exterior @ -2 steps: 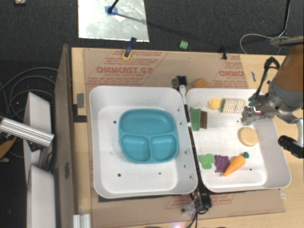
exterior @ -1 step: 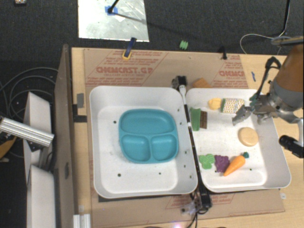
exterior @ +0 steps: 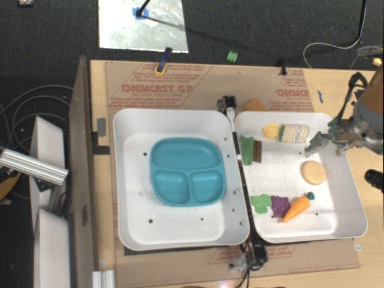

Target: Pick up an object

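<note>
The right bin (exterior: 354, 212) holds several toy foods. A tan round disc (exterior: 313, 173) lies near its right wall. At the front sit a carrot (exterior: 298, 207), purple grapes (exterior: 279, 205) and a green leafy piece (exterior: 260, 203). Toward the back are a yellow piece (exterior: 272, 131) and a white dotted block (exterior: 294, 133). A green bar (exterior: 246, 149) and a brown bar (exterior: 257, 152) rest by the left wall. My gripper (exterior: 327, 144) hangs over the bin's right side, just above and behind the tan disc. It is open with nothing between its fingers.
The left bin (exterior: 129, 161) holds a teal divided plate (exterior: 187, 171). An orange piece (exterior: 254, 105) lies on the cardboard behind the right bin. Cables run along the bench's right side, and a metal sheet (exterior: 142, 17) lies on the floor behind the bench.
</note>
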